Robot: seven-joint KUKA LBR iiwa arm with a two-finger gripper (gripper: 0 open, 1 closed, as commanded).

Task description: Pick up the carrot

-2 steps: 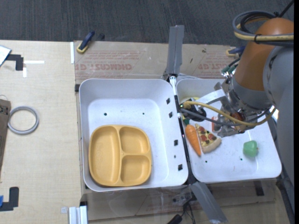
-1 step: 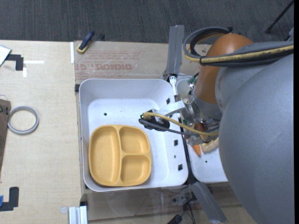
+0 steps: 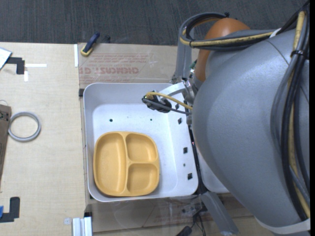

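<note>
The big grey arm (image 3: pixel 246 132) is closest to me, and it covers the whole right side. An orange band (image 3: pixel 221 31) peeks out near its top. The gripper (image 3: pixel 186 95) is tucked under the arm, by the right wall of the white bin (image 3: pixel 86 132). I cannot tell if it is spread or pressed together. I cannot tell where the carrot is either, because the arm hides that side. A yellow plate (image 3: pixel 126 163) with three parts lies in the white bin. A grey ring (image 3: pixel 24 114) lies out on the surface (image 3: pixel 49 181), well to the left. A small blue and yellow tool (image 3: pixel 90 43) lies past the bin's far corner.
</note>
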